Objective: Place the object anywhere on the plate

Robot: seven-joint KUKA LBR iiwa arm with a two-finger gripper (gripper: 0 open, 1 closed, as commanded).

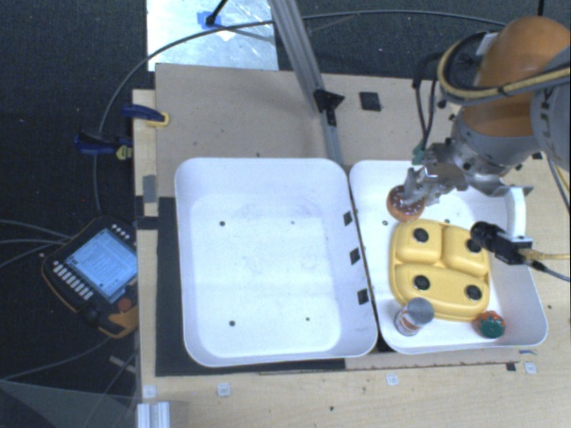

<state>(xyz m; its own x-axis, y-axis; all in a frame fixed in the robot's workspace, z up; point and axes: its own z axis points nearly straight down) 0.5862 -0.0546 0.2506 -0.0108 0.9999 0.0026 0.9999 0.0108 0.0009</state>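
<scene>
One gripper (412, 194) directly over brown donut (404, 205), rt bin.

The end effector (412, 193) hangs over the far part of the right bin (526, 324), its tip directly above a small brown round object (403, 206); whether it grips that object cannot be told. Just nearer the camera than the end effector lies the yellow sectioned plate (442, 270), close to the brown object. Beyond the plate's near edge, farther from the end effector, stand a small metal can (414, 315) and a green and red ball (490, 325). To the end effector's left the left bin (263, 257) rests on the brown surface (232, 114). Far left lies a handheld pendant (96, 270).
</scene>
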